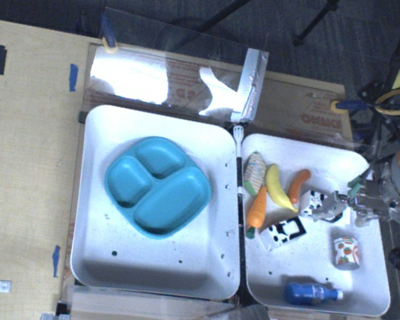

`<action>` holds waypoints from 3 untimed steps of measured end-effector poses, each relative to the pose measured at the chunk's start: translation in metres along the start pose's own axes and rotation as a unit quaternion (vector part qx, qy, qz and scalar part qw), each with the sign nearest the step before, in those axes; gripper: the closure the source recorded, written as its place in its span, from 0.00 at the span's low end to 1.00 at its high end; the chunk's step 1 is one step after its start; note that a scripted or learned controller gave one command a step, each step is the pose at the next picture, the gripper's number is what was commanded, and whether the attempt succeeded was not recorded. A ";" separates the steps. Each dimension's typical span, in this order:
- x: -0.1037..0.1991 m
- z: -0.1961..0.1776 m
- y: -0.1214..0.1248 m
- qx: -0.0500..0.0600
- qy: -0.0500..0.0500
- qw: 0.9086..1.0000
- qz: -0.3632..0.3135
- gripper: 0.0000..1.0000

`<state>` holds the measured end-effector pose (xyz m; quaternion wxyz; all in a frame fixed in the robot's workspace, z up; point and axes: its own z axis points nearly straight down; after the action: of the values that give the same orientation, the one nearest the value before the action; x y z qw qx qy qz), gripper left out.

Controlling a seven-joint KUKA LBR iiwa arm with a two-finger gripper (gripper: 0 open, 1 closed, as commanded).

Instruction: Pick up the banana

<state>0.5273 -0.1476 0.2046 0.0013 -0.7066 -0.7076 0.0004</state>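
No label or writing is sharp enough to read. The gripper [335, 205] hangs over the right bin [374, 299], low by a black-and-white patterned piece, and whether its fingers are spread or closed I cannot tell. The banana [280, 187] lies apart to its left, between a corn cob [255, 172] and a sausage [298, 183], above a carrot [257, 209]. A blue bottle [312, 292] lies nearer the front. The left bin [86, 250] holds a blue divided plate [157, 185].

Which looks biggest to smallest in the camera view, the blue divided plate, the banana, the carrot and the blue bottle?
1. Blue divided plate, by far the largest.
2. Banana, carrot and blue bottle look too alike in length to rank.
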 end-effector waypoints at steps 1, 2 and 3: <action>0.038 0.048 0.053 -0.002 -0.001 0.999 -0.046 0.00; 0.086 0.005 0.040 -0.002 -0.001 1.000 -0.017 0.00; 0.043 0.040 0.060 -0.002 -0.002 0.999 -0.039 0.00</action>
<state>0.5872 -0.1043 0.1643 -0.0015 -0.6787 -0.7344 -0.0003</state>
